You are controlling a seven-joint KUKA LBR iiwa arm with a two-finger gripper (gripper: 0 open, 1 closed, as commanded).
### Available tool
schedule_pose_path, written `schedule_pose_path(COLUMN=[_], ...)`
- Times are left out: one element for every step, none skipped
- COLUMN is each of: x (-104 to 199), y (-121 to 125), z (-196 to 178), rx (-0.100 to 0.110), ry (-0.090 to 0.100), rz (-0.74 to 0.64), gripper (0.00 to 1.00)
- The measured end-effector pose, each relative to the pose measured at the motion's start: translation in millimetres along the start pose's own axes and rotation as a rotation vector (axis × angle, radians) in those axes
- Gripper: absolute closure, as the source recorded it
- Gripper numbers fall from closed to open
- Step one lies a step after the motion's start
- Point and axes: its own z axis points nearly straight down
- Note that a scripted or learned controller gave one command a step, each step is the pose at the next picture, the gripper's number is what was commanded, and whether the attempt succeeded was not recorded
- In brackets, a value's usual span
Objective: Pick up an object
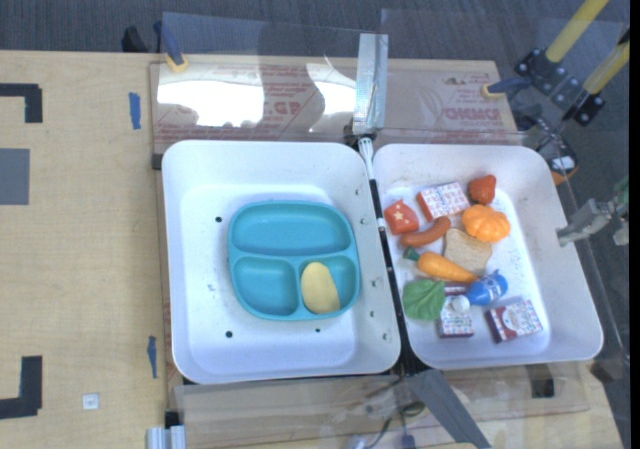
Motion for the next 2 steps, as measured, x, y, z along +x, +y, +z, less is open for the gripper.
schedule_pose_path(x=[60,87], y=[18,139], z=[89,188], rx=[0.008,-0.028], ry=[0.004,-0.003], rz=[-0.003,0.104], gripper=[0.0,0.0])
